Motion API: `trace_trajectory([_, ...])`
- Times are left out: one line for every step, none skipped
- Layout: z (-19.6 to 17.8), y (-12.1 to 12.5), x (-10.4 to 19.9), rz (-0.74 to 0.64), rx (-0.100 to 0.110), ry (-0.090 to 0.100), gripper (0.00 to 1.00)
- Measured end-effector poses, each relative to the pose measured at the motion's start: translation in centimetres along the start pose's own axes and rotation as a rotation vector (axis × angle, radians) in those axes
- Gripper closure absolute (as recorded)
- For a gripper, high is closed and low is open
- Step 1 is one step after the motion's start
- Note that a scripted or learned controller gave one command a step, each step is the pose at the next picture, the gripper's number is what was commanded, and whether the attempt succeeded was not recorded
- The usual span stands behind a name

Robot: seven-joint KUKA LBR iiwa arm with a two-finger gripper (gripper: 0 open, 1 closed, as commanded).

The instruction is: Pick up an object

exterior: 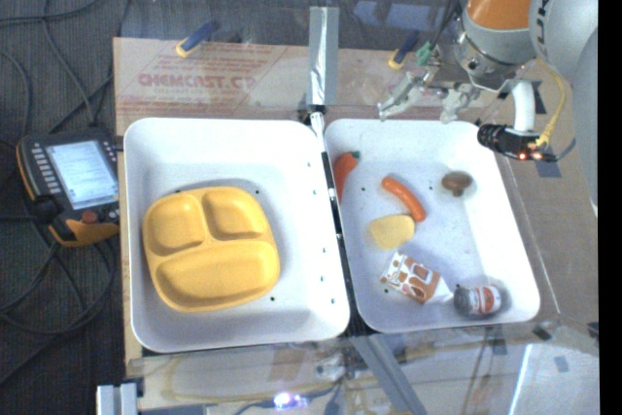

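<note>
My gripper (420, 109) hangs open above the far rim of the right bin (515, 238), with nothing between its fingers. Below it in that bin lie a carrot (344, 175) against the left wall, an orange sausage-shaped piece (403, 197) in the middle, and a small brown lump (457, 182) to the right. Closer to the front are a pale yellow rounded piece (391, 230), a small white and orange carton (413, 279) and a can (478, 299) lying on its side.
The left bin (146, 151) holds a yellow divided tray (212, 246). A metal post (323, 53) stands behind the seam between the bins. A handheld pendant (70, 175) lies left of the bench, with cables on the floor.
</note>
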State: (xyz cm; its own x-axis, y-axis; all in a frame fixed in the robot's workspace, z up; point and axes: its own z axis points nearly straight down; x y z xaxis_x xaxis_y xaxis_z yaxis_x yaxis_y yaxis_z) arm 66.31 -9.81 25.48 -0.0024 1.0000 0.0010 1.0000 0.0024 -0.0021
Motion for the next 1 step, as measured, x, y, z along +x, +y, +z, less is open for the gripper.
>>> trace_trajectory([13.44,-2.54,-1.13,-0.001,0.003,-0.002,0.0])
